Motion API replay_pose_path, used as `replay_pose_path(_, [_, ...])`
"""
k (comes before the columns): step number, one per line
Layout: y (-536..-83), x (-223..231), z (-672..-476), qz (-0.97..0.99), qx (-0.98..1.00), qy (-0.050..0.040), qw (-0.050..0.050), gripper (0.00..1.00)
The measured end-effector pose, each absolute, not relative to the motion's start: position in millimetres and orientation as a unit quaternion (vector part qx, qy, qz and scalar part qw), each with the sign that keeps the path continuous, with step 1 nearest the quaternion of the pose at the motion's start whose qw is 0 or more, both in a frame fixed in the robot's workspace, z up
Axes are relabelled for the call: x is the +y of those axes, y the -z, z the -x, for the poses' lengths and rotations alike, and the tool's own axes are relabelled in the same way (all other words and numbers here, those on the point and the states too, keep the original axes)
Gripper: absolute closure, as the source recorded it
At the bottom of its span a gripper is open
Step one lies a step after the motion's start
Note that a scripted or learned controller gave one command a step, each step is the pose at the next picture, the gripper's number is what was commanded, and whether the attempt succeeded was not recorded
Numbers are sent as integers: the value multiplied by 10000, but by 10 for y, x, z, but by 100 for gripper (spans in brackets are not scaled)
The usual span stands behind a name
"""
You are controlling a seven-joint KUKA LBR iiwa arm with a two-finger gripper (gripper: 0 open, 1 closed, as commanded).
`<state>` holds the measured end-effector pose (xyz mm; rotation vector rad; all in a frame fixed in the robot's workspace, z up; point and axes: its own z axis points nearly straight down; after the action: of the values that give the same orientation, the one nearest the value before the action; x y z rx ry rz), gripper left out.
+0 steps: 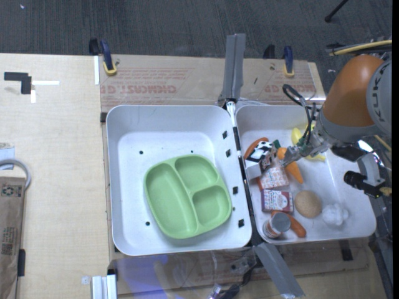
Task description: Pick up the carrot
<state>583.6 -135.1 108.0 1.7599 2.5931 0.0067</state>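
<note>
An orange carrot (295, 170) lies at a slant in the middle of the right bin (355, 232). My gripper (293, 156) reaches in from the right and comes down at the carrot's upper end, right at it or just above it. Part of that end is hidden by the gripper. The grey arm with its orange band (350, 92) rises over the bin's right rear corner.
Around the carrot lie two red packets (275, 189), a brown bun (307, 204), a can (278, 223), a second small orange piece (298, 228), a white crumpled lump (335, 214), a yellow item (304, 137) and an orange-and-black toy (259, 149). The left bin (124, 167) holds a green divided plate (187, 196).
</note>
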Motion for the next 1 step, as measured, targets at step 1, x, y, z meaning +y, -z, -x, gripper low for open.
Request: replay_pose_path(1, [-1909, -642, -5489, -5469, 8372, 4, -2, 100])
